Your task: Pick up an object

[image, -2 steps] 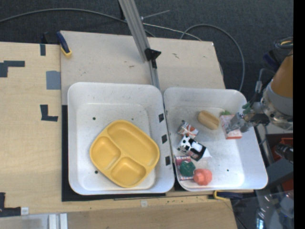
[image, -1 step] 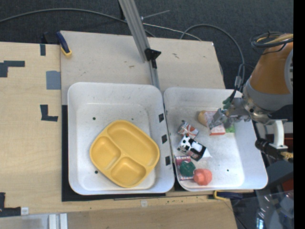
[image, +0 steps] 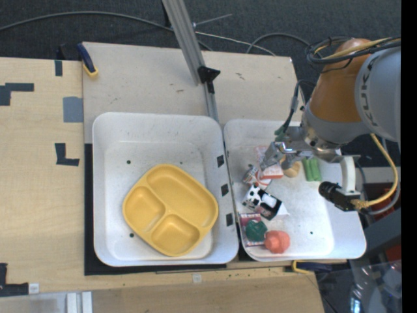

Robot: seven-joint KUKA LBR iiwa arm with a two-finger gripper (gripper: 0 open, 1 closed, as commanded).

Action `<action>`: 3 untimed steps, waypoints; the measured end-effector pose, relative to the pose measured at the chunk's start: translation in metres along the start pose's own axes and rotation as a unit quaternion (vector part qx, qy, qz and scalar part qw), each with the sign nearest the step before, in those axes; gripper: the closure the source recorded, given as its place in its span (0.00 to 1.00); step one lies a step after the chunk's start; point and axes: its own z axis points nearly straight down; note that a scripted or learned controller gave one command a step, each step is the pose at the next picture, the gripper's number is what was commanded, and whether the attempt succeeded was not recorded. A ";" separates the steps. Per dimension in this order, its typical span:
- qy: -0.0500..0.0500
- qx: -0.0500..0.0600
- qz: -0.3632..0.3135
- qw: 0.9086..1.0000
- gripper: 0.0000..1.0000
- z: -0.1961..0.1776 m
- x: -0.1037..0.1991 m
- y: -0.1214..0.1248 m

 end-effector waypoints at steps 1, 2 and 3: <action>0.000 -0.001 0.000 1.000 1.00 0.005 0.047 0.025; 0.000 0.000 0.000 1.000 1.00 0.011 0.100 0.044; 0.000 -0.001 0.000 1.000 1.00 -0.005 0.157 0.056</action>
